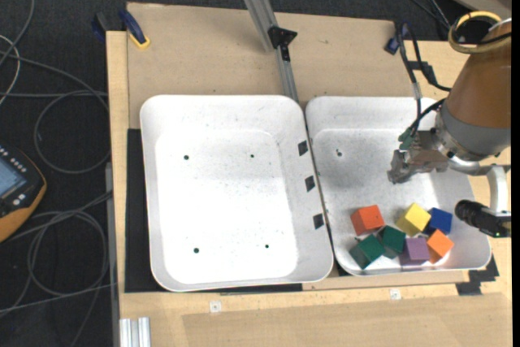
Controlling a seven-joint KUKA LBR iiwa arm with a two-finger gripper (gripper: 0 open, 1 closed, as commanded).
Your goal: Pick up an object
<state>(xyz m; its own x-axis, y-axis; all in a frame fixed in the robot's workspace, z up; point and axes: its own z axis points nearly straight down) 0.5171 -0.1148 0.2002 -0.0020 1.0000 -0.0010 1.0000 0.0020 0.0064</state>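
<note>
Over right bin (349, 126), gripper (404, 166) fingertips indistinct; arm (479, 101) cut off at right edge

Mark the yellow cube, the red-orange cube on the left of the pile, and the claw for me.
yellow cube (415, 218), camera view, top face.
red-orange cube (367, 219), camera view, top face.
claw (400, 172), camera view, between its fingertips.

No readable text, labels, brands or numbers appear anywhere. The screen of the handheld device (15, 187) at the left edge glows, but its contents are too blurred to read.
</note>
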